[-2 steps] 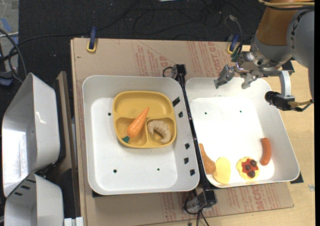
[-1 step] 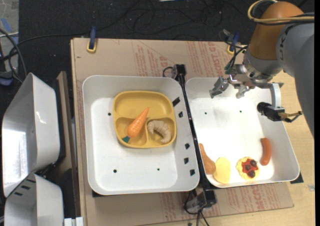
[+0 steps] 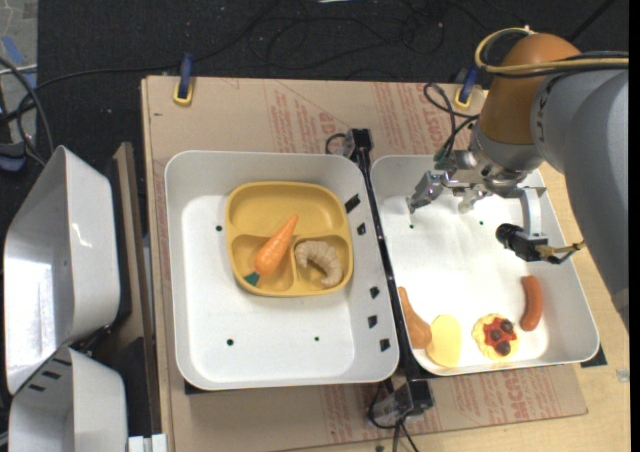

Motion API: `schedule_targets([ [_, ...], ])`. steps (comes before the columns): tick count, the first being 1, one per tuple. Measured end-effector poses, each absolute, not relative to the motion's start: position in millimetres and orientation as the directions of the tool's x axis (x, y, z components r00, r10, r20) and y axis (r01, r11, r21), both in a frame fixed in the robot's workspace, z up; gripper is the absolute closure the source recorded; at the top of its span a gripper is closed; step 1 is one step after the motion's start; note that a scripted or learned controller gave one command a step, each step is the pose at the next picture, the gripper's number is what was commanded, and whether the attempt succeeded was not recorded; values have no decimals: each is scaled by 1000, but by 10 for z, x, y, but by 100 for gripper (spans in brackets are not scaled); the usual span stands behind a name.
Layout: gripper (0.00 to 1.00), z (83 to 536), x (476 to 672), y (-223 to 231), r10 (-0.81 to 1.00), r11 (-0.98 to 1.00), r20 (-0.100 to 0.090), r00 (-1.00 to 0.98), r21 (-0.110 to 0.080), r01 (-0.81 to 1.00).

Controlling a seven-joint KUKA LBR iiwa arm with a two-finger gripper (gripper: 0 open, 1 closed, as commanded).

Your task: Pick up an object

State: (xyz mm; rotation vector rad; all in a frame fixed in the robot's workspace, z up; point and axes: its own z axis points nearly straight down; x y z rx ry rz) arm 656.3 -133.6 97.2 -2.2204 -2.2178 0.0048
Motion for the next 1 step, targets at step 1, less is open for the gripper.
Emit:
schedule_targets([
  [1, 100, 1117, 6584, -1337, 1000, -1, -1, 1, 3, 1000],
])
